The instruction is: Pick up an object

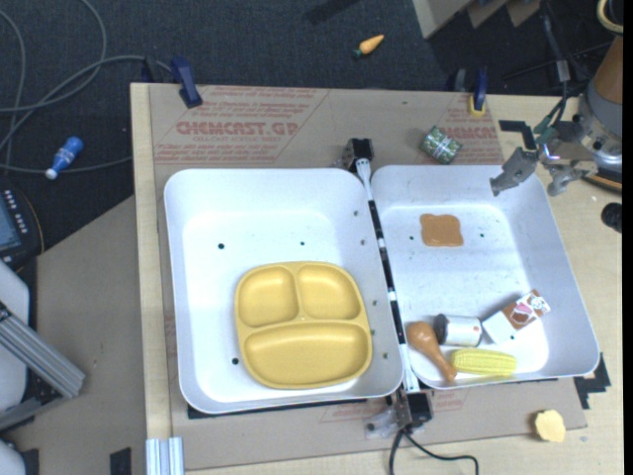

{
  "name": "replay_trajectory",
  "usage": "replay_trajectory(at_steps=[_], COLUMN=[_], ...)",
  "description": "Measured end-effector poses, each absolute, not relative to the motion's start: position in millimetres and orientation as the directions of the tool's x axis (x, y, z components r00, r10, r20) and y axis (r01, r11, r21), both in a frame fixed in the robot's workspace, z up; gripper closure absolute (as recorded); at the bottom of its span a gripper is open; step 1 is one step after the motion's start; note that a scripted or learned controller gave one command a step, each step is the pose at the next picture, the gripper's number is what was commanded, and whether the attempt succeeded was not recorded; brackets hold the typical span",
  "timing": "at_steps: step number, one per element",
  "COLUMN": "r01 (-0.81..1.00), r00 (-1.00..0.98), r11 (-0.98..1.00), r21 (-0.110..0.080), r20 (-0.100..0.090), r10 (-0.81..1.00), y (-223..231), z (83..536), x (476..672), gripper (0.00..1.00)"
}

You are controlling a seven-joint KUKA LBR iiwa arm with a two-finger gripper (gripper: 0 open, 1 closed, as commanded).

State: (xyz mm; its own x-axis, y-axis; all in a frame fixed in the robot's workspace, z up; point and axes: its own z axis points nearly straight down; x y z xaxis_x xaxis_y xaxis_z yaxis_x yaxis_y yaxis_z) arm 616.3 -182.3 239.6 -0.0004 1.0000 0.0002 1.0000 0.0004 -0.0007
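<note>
Gripper (516,171): seen above the right bin's (554,236) far right corner.
Fingers: state cannot be told.
Held: nothing is seen.
Nearest thing: brown slice (441,230), well apart.

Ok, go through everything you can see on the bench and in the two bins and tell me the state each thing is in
Gripper: over the right bin's far right corner, holding nothing.
Yellow divided plate: flat in the left bin, compartments bare.
Brown slab: lying flat in the right bin.
Corn cob: on its side at the near edge.
Drumstick: lying beside the corn.
Small can: tipped over on the bench.
</note>
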Motion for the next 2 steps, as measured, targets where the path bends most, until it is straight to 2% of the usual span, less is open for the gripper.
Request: replay_trajectory(at_steps=[1, 2], r01=[1.0, 1.0], r00=[-0.005, -0.004], r11=[0.005, 0.004], r21=[-0.01, 0.002], r20=[0.005, -0.001], r10=[1.0, 1.0], y=[-130.1, -108.4], z=[135.7, 81.5], x=[605.4, 650.5], gripper=[0.0, 0.0])
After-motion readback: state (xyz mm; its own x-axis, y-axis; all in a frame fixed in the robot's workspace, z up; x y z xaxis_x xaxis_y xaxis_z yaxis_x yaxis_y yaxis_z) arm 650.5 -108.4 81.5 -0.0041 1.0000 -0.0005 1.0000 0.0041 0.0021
